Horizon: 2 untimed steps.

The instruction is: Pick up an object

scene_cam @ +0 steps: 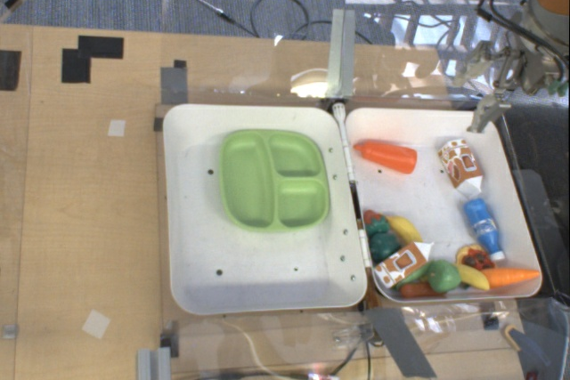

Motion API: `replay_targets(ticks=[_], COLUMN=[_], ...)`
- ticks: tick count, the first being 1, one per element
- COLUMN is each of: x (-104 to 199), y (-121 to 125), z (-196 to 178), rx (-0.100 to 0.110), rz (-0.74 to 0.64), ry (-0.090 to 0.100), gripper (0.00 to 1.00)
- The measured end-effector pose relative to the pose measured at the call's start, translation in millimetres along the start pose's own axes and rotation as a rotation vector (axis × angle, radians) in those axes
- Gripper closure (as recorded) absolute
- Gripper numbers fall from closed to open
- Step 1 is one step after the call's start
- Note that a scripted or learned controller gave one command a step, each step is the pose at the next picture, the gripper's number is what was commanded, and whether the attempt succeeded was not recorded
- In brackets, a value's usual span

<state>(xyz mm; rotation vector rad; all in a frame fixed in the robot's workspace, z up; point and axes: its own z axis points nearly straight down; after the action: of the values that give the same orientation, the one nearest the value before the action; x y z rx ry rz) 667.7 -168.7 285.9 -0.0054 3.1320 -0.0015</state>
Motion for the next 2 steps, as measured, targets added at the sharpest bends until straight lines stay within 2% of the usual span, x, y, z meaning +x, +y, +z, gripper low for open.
replay_targets(ticks=[1, 2], x=[48.1, 55.0], y=[12.0, -32.2], z=[133.0, 196.8], rx=[0.000, 0.001], rz=[0.310, 0.410], ry=[0.007, -0.003], gripper=[0.00, 0.00])
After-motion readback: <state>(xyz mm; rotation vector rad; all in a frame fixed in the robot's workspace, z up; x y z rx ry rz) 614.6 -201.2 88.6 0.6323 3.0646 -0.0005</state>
